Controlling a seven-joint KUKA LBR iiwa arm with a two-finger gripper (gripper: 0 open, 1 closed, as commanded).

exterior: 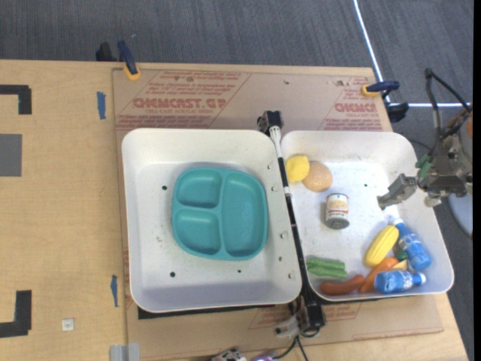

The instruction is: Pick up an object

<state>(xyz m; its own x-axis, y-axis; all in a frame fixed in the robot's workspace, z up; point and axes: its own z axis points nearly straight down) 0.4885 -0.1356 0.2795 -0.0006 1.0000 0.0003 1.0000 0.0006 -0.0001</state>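
Observation:
My gripper (pixel 415 195) hangs over the right bin's (pixel 361 145) right side, open, with nothing between its fingers. Below it lie a yellow corn cob (pixel 382 245), two blue bottles (pixel 412 250) (pixel 397 280) and an orange carrot (pixel 379 271). A small can (pixel 337 210) stands near the bin's middle, left of the gripper. A yellow lemon (pixel 297 168) and a tan round object (pixel 319 177) sit at the bin's back left. Green beans (pixel 326 266) and a red sausage (pixel 342 286) lie at the front.
The left bin (pixel 150 156) holds a teal divided plate (pixel 220 211). A black clamp (pixel 270 120) sits where the two bins meet at the back. Blue and orange clamps (pixel 379 88) (pixel 128 60) pin the cardboard sheet under the bins.

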